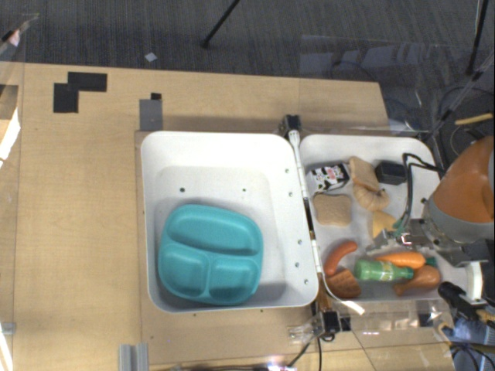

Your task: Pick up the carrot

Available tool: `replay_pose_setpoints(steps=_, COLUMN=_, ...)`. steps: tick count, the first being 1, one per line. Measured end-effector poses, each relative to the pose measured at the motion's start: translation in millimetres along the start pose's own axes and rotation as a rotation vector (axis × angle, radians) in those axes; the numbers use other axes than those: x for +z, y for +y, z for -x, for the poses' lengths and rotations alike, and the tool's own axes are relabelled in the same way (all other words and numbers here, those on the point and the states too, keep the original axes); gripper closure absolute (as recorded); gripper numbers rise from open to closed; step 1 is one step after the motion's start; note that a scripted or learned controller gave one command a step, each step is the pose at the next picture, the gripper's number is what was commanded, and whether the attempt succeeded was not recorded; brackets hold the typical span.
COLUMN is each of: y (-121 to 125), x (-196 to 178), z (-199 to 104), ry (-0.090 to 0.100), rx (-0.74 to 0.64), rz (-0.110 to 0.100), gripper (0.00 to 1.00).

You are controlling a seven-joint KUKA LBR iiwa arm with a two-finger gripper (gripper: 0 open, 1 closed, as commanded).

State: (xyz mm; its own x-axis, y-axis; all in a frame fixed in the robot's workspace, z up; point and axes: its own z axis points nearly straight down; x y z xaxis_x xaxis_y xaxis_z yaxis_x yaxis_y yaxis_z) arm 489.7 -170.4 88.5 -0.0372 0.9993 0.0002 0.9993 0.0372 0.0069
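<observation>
Hovering low over the right bin [352,141], end effector [404,239] just above the carrot [404,260], grip state impossible to tell, carrot lying among a green bottle [383,271], sausages and bread pieces, left bin [216,149] holding a teal divided tray [209,253]

— Where is the arm [466,195] seen?
— At the right edge of the bench, its orange band turned upward.
— And the gripper [402,240]?
— It is lowered at the right bin's right side.
</observation>
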Motion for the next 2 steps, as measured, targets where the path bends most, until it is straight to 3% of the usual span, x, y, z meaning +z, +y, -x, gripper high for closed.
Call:
replay_pose_setpoints(steps=1, y=5, x=-13, z=-1, ry=-0.001, rx=-0.006, rz=0.011, gripper=1.00)
replay_pose_setpoints(steps=2, y=27, x=-128, z=-6, ry=-0.006, rx=0.052, rz=0.010, gripper=1.00)
